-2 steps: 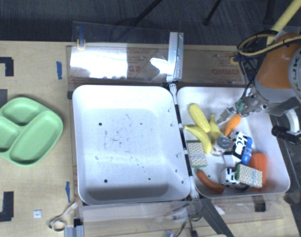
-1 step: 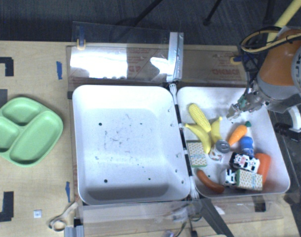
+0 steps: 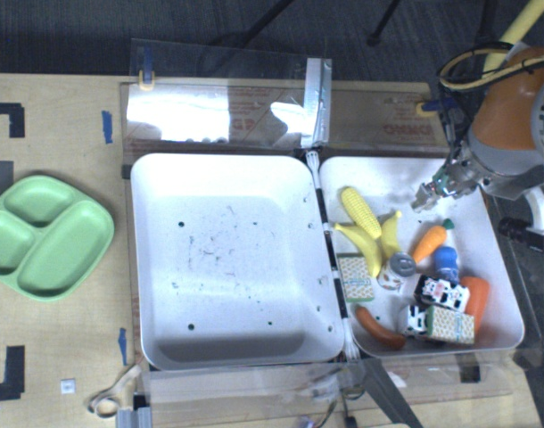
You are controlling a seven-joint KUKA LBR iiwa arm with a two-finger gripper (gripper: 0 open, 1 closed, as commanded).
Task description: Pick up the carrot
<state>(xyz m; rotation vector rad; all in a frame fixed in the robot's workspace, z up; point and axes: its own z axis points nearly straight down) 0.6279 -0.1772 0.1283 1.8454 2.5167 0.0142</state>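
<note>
Gripper [image 3: 430, 194] poised over the far part of the right bin [image 3: 508, 266], nothing between its tips; open or closed, can't tell from this angle. Carrot [image 3: 430, 242] lying just near and a touch left of it, orange body with a green top pointing far-right, tilted across the bin. Crowded in: blue bottle [image 3: 445, 261] touching its near side, banana [image 3: 370, 243] and corn [image 3: 360, 210] off to the left, a metal cap [image 3: 401, 263] just beside its tip. Looks like a light, rigid toy, smooth and probably slippery, tapered too. Best bet: pinch across the thick middle, jaws set crosswise to its length, clear of the bottle. Left bin [image 3: 156, 185] out of play.
</note>
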